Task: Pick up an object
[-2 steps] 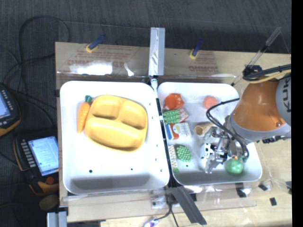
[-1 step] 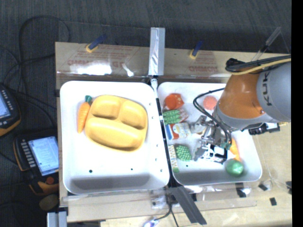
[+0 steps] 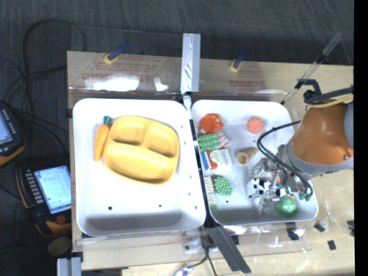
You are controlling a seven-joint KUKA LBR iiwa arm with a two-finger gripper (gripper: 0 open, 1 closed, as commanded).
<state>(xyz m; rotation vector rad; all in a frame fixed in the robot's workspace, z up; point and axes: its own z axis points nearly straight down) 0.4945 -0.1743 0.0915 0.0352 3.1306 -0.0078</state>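
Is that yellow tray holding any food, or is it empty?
Empty: the yellow tray shows bare compartments; the carrot lies beside it.

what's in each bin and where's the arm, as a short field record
left bin: yellow divided tray, toy carrot beside the tray's left edge
right bin: orange toy, pink round toy, green packets, green dotted packet, green ball
arm: over the right bin's near right corner
tool: low beside the green ball, grasp unclear
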